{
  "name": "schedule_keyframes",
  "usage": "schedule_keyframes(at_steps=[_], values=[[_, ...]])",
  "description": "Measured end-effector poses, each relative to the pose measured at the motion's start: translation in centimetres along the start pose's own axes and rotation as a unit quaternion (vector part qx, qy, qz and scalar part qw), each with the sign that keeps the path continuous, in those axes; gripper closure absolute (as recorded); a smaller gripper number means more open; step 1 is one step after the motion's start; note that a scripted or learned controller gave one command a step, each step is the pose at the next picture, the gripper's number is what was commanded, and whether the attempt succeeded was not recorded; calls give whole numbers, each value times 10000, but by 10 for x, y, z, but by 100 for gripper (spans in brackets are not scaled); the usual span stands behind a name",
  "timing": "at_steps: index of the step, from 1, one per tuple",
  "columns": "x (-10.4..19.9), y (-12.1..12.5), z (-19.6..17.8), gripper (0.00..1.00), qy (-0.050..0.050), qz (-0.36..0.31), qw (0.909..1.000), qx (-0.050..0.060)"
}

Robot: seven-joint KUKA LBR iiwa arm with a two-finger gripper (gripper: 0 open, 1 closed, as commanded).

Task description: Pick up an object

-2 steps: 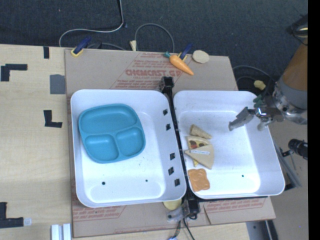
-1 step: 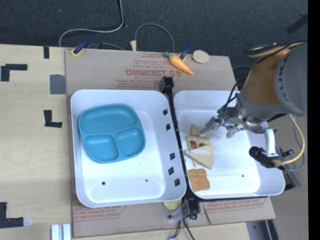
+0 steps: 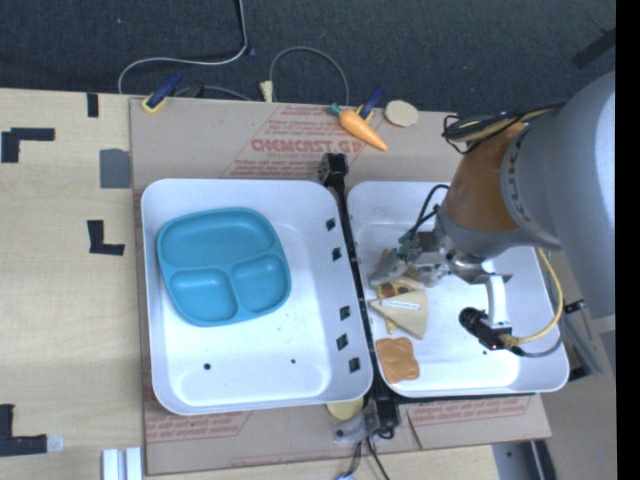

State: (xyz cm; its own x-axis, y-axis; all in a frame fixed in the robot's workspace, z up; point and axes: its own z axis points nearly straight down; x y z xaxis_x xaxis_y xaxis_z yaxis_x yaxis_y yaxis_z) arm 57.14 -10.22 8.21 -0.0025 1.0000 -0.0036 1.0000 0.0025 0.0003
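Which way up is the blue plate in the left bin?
Right way up: the blue plate shows its three hollow compartments, lying flat in the left bin.

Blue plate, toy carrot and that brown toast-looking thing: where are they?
Blue plate (image 3: 223, 265), camera view, middle where the compartments meet.
Toy carrot (image 3: 362, 130), camera view, orange body.
Brown toast-like piece (image 3: 398, 359), camera view, centre.

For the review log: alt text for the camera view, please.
The arm's gripper reaches into the right bin, just above a cheese-like wedge and a toast-like piece. A blue divided plate lies in the left bin.
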Motion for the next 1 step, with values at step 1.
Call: schedule_keyframes(at_steps=[1], values=[[-8, 26, -4, 0, 21, 2, 10000, 2]])
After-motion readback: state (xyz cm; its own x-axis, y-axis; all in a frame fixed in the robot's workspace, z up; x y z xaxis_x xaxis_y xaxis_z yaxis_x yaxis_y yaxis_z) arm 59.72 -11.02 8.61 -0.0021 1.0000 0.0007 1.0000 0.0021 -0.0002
